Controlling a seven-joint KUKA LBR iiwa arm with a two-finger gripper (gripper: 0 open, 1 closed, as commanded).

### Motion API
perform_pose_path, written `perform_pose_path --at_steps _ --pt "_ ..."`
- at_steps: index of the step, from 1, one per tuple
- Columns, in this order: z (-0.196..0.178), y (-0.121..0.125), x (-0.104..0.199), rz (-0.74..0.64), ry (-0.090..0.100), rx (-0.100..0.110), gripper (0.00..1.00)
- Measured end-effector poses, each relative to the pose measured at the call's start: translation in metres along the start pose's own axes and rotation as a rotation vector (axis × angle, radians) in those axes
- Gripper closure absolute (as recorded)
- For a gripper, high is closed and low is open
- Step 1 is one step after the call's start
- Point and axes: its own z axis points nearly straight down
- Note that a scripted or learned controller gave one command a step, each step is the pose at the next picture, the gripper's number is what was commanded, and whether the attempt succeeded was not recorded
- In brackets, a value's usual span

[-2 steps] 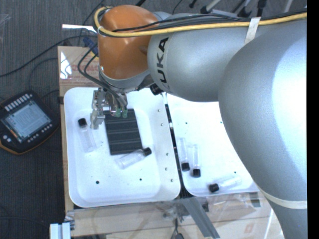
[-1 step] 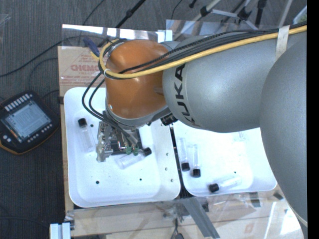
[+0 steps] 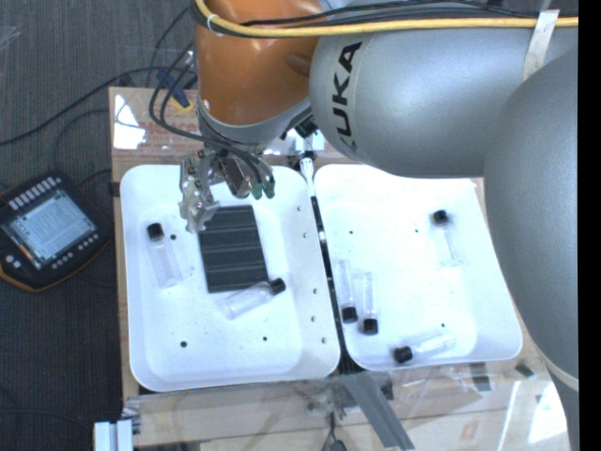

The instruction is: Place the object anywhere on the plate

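Note:
A dark ribbed rectangular plate [image 3: 233, 248] lies in the middle of the left bin [image 3: 160, 346]. A clear vial with a black cap [image 3: 251, 296] rests against the plate's near edge, its cap at the plate's right corner. Another capped clear vial [image 3: 161, 252] lies to the left of the plate. My gripper [image 3: 195, 203] hangs over the plate's far left corner, under the orange wrist band. I see nothing held in it.
The right bin [image 3: 488, 280] holds several capped vials: one at the far right [image 3: 446, 235], two side by side by its left wall [image 3: 355, 299], and one at the near edge [image 3: 419, 348]. A teach pendant [image 3: 47, 231] lies left of the bench.

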Motion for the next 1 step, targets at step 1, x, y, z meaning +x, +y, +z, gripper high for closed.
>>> perform_pose_path --at_steps 1 --pt "0.0401 0.0157 0.0405 -0.465 0.004 -0.004 1.0"
